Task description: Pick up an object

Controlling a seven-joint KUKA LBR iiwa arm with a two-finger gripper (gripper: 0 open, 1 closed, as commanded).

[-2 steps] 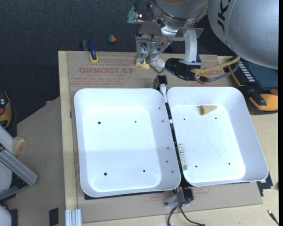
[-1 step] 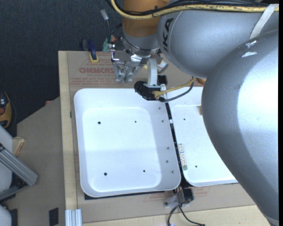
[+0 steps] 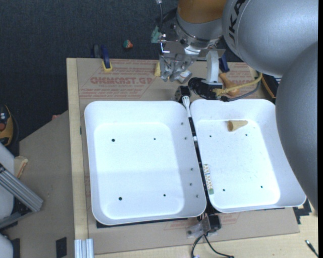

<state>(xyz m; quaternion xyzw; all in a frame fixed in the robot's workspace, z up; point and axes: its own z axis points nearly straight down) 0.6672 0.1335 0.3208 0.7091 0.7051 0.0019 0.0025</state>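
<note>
The arm is a fat, smooth casing of silver-grey with rounded links, and part of a dark letter shows on its shell toward 12 o'clock. Above the wrist runs an orange band, glossy and curved. Below it the hand is small bare metal, cluttered with brackets and thin cables.

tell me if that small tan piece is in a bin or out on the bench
In a bin. The tan piece lies on the floor of the right bin, near its far wall, apart from the gripper above the bins' far edge.
</note>
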